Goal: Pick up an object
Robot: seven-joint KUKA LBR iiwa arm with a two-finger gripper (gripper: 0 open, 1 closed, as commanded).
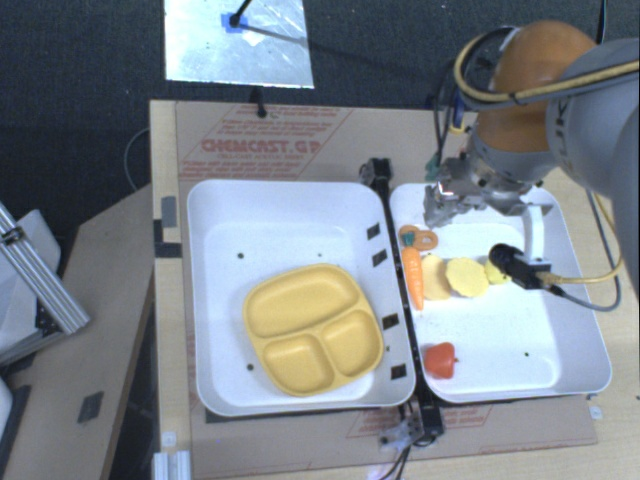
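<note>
The right bin (525, 343) holds an orange carrot (412, 276) lying along its left wall. A small orange ring-shaped piece (420, 237) sits at the carrot's far end. Beside the carrot lie a pale yellow chunk (435, 279) and a round yellow slice (466, 276). A red piece (440, 359) rests near the front left corner. My gripper (438, 208) hangs over the bin's back left area, just behind the orange ring. I see nothing held in it.
The left bin (205, 288) contains a yellow three-compartment plate (313, 327). Black clips line the divider between the bins (385, 258). A shiny metal sheet (238, 28) lies on the dark floor behind the bench.
</note>
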